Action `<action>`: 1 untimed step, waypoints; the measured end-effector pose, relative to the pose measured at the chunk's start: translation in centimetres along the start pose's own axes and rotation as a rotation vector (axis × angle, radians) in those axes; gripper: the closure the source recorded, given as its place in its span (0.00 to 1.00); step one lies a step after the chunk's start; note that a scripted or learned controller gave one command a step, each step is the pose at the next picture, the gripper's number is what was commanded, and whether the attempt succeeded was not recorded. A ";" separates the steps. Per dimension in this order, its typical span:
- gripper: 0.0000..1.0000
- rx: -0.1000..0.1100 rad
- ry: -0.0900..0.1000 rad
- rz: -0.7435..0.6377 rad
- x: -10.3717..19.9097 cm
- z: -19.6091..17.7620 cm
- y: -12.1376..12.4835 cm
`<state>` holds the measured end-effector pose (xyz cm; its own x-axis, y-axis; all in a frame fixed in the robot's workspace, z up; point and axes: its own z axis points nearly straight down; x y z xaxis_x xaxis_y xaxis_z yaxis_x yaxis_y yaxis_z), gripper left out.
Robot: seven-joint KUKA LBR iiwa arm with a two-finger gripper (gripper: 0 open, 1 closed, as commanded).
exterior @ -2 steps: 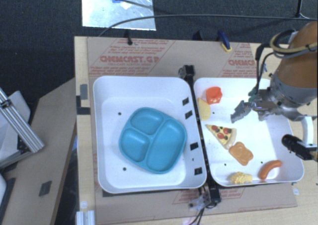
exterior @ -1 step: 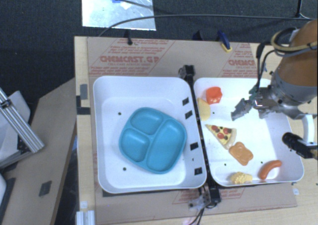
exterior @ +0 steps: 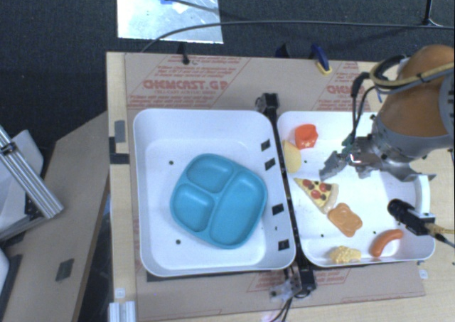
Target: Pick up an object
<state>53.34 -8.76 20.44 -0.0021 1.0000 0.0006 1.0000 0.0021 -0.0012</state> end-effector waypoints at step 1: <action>0.00 0.002 0.000 0.001 0.3 6.2 0.2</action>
<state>53.48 -8.45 14.21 -0.0012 1.0000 0.0009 1.0000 0.0012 -0.0028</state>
